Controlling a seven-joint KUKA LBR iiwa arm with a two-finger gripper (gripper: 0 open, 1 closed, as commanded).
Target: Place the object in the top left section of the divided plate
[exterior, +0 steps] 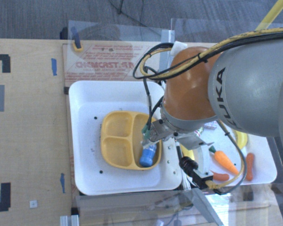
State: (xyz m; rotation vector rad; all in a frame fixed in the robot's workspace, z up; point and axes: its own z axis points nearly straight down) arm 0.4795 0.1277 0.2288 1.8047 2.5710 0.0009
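A yellow divided plate lies in the left white bin. It has two smaller sections on its left side and a long section on its right. A blue bottle-like object rests in the long right section, near the plate's lower right rim. My gripper hangs directly over that section, right above the blue object's upper end. The grey and orange wrist hides the plate's right edge and most of the gripper.
The right bin holds an orange carrot, a reddish sausage-shaped piece, a small red piece and a yellow item. The arm covers much of that bin. A cable loops over the left bin's back edge.
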